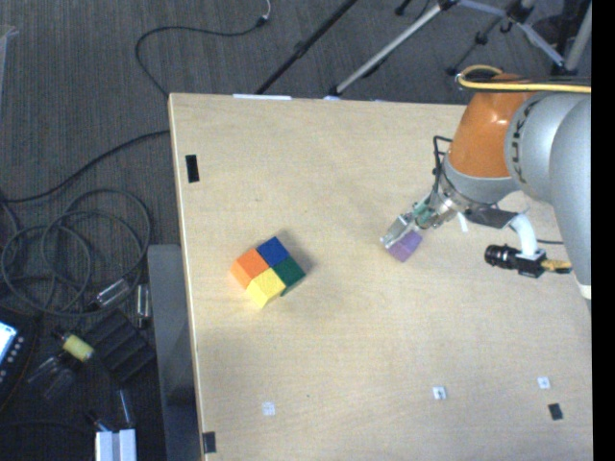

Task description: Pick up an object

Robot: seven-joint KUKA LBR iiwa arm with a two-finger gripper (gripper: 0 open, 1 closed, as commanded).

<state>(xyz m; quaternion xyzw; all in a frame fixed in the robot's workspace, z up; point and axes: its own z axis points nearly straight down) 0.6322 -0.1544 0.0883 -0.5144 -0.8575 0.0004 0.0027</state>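
The gripper [405, 238] was down low over the right-middle part of the wooden board [336, 373], and its fingers looked pinched on a small purple block [406, 247], which sat right at the fingertips against the surface. The grey arm [548, 152] with its orange band came in from the right. A multicoloured cube [268, 271] of orange, blue, yellow and green sat well apart to the left.
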